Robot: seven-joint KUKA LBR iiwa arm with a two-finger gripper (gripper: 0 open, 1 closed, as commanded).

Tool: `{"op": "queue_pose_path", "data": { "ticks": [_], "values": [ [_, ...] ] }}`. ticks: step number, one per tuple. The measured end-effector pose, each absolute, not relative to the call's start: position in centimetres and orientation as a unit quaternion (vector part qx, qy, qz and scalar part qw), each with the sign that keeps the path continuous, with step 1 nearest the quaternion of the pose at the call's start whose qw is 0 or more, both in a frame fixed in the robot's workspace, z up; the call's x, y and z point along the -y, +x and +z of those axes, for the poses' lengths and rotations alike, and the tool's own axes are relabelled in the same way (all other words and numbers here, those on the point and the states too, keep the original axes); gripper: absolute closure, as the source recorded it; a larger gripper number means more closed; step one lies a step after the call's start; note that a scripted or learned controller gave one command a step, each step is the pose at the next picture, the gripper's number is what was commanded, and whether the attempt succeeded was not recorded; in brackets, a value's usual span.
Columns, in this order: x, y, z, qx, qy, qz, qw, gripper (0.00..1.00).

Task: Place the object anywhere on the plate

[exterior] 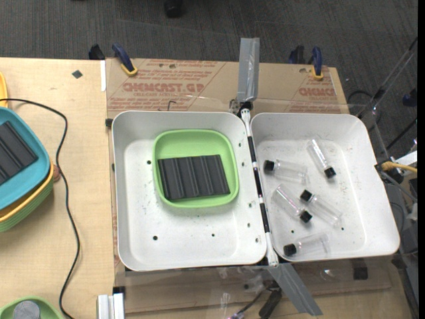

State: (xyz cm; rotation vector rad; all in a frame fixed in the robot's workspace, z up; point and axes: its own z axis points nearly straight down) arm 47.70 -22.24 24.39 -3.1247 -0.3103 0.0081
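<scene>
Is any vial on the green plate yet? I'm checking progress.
No: the green plate holds a black ridged insert; the clear vials lie in the right bin.

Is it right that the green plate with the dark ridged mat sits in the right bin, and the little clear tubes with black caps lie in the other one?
Not quite. The camera view shows the green plate in the left bin; the tubes lie in the right bin.

We look down at slant from above bench; two shallow white plastic bins [133, 198] fill mid-frame, floor beyond far edge.
</scene>
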Motion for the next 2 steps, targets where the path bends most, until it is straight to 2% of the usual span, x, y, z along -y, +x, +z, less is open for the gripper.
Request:
{"op": "queue_pose_path", "data": {
  "ticks": [1,2],
  "values": [
    [22.3,47.7,26.1,0.101,-0.995,0.0023,0.0,0.0],
    [22.2,47.7,24.7,0.099,-0.995,0.0031,0.001,0.0]
  ]
}}
